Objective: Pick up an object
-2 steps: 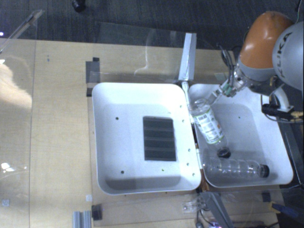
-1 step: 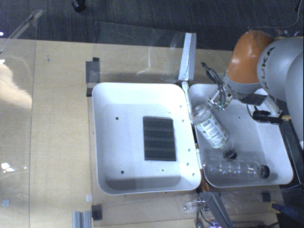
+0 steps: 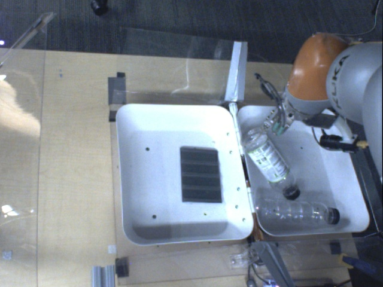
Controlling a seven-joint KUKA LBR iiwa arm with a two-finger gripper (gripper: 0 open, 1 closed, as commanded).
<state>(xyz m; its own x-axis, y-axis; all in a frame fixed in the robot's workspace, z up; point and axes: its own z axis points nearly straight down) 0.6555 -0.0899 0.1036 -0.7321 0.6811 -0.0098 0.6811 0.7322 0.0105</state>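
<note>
A pale wooden bench (image 3: 66, 178) stands on dark carpeted floor (image 3: 179, 8), clear panels (image 3: 24, 46) along it.

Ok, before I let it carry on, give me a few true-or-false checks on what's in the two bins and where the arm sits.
1. Two clear plastic bottles lie in the right bin. True: an upper bottle and a lower bottle.
2. The dark ridged pad is in the right bin. False: it lies in the left bin.
3. The lower bottle stands upright. False: it lies on its side.
4. The arm is over the right bin. True.
</note>
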